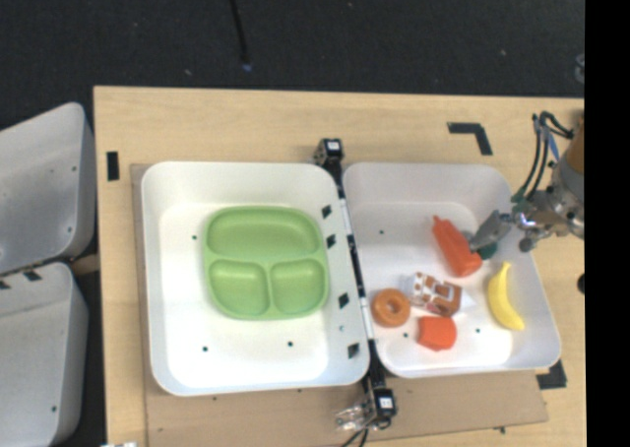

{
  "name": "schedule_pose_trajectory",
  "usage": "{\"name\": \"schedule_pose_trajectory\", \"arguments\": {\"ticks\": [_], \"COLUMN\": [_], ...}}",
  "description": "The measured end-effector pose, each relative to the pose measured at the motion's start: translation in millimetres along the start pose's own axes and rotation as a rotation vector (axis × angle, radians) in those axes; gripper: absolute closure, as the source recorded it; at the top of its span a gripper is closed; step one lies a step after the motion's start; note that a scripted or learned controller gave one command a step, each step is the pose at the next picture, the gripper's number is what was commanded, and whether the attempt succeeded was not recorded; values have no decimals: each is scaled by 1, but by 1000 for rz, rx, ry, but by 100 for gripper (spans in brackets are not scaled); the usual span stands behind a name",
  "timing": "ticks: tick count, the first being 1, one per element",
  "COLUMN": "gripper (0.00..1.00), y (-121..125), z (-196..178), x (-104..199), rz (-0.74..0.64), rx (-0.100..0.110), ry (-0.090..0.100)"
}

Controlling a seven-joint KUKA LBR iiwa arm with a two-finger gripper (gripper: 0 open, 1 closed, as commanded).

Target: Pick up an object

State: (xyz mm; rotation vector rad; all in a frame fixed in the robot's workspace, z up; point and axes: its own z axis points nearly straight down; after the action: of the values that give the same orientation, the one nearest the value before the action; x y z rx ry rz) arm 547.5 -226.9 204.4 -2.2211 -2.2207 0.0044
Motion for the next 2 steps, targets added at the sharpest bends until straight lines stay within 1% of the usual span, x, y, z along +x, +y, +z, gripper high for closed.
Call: {"name": "schedule_pose_trajectory", "arguments": {"ticks": [1, 2], "gripper": [0, 0], "y": [6, 6], "z": [55, 106], "x": [7, 6], "rz": [-3, 1], "rx": [-1, -1], "ry": [0, 0]}}
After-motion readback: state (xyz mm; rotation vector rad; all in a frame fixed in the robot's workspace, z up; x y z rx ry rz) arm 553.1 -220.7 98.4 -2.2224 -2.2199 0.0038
